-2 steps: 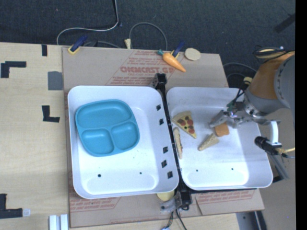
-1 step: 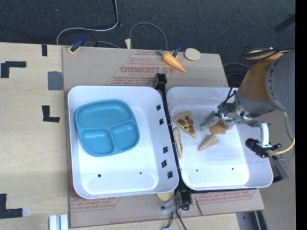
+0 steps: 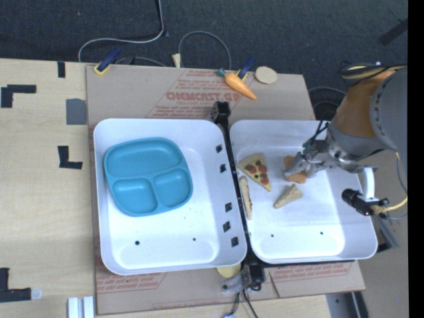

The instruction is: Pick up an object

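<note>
- We see the gripper (image 3: 296,171) low in the right bin (image 3: 331,244), over an orange piece (image 3: 291,159); whether it grips, we cannot tell.
- Pizza slice (image 3: 256,170) lies left of it.

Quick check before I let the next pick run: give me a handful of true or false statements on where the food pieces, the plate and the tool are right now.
1. The blue divided plate lies in the left bin. True.
2. The pizza slice lies on the blue plate. False: it lies on the floor of the right bin, near the divider between the bins.
3. The tool is down inside the right bin, by a small orange piece. True.
4. The carrot lies in the right bin. False: it lies on the cardboard behind the bins.
5. The tan wedge sits in the left bin. False: it is in the right bin, below the tool in the camera view.
</note>
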Available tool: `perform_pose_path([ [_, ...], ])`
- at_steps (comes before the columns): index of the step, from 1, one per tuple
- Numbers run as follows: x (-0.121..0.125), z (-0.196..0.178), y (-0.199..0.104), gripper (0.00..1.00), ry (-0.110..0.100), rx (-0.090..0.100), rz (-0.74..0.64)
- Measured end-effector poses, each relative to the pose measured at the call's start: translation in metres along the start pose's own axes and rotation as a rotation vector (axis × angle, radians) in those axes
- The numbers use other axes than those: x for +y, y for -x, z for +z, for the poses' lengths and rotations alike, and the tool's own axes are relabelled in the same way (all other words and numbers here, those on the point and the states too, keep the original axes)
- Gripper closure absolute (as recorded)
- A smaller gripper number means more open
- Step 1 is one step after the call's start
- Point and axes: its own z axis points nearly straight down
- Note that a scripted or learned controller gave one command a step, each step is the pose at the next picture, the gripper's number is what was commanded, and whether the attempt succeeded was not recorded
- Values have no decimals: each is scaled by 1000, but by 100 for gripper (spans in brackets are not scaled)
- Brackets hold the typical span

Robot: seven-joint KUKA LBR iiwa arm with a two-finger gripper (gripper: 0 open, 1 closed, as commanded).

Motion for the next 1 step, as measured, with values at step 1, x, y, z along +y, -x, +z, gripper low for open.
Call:
perform_pose_path([
  [1,37,-93,-123,100,1,11,-14],
])
